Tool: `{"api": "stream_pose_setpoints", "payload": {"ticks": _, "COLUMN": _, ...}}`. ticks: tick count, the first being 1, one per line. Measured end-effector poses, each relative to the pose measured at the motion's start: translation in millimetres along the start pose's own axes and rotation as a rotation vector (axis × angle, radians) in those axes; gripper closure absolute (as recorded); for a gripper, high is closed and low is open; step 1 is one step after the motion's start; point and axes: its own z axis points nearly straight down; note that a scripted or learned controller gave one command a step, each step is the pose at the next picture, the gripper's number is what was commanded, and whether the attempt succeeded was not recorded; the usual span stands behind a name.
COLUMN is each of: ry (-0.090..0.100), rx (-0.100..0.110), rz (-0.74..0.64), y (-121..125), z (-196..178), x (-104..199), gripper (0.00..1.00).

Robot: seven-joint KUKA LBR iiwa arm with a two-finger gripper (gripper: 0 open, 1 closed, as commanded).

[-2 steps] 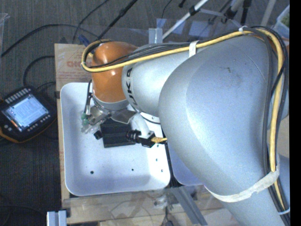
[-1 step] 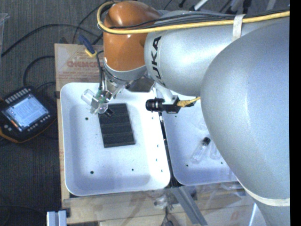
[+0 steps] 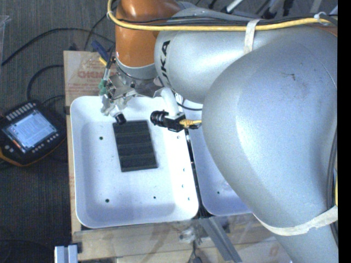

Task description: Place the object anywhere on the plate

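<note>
The arm (image 3: 247, 92) reaches in from the right and covers most of the upper and right part of the camera view, its orange band (image 3: 140, 26) sitting above the wrist. It hides nearly all of the right bin (image 3: 211, 193), of which only a strip near the shared edge shows. A yellow cable (image 3: 219, 27) runs along the top of the arm.

The claw (image 3: 113, 107) hangs over the far corner of the left bin (image 3: 93, 196), just above the far end of a dark ridged rectangular plate (image 3: 135, 145). Whether the claw is spread or pressed together I cannot tell; the wrist hardware crowds it. The plate lies flat in the middle of the left bin, its long side running away from the camera. A small dark piece (image 3: 119, 119) sits right at the plate's far-left corner beneath the claw tip; what it is cannot be made out.

A black fitting with a yellow end (image 3: 170, 120) juts from the wrist over the bin's right side. On the floor to the left lies a handheld pendant (image 3: 28, 131) with a lit screen. A brown board (image 3: 82, 75) shows beyond the left bin on the table (image 3: 131, 235).
</note>
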Motion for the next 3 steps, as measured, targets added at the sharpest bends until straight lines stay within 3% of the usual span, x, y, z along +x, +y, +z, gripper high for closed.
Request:
{"api": "stream_pose_setpoints", "payload": {"ticks": 1, "ry": -0.002, "rx": -0.004, "rz": -0.413, "y": 7.9, "z": -23.0, "x": 1.8, "gripper": 1.0}}
{"api": "stream_pose_setpoints", "payload": {"ticks": 2, "ry": 0.002, "rx": 0.001, "rz": -0.449, "y": -72.5, "z": 76.4, "x": 43.1, "gripper": 1.0}}
{"api": "stream_pose_setpoints", "payload": {"ticks": 3, "ry": 0.0, "rx": -0.002, "rz": -0.704, "y": -63.2, "z": -9.8, "x": 39.5, "gripper": 1.0}}
